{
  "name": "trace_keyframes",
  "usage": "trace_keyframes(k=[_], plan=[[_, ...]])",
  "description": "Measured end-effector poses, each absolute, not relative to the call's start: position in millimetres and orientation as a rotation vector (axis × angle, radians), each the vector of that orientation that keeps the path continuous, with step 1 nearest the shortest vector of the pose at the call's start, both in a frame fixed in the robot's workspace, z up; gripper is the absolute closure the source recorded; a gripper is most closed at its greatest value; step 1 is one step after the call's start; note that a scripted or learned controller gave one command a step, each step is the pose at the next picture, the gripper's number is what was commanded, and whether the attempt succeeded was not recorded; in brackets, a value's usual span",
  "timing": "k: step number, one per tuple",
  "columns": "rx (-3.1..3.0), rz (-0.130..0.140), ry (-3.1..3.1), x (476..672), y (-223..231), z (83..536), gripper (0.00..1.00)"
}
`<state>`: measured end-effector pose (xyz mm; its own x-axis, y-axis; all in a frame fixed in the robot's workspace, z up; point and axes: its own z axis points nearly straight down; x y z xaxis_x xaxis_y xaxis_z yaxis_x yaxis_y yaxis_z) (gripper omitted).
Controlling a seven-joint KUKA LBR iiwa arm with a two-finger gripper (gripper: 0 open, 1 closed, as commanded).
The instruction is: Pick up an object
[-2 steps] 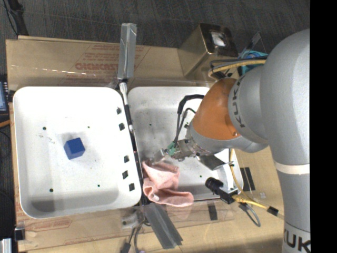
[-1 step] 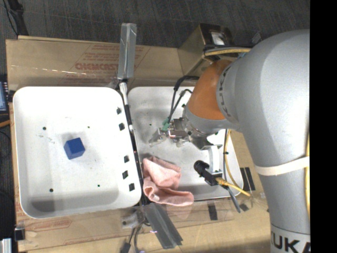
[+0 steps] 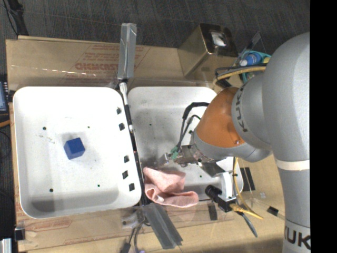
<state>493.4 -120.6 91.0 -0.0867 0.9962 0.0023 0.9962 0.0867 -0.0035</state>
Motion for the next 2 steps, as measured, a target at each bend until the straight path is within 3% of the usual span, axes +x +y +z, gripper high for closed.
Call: trace_keyframes(k=[1,2], plan=[[-2.053,0.002,-2.374,532.6,-94,91,0.00],[-1.836,0.001,-2.544,485.3,-110,91,0.00]])
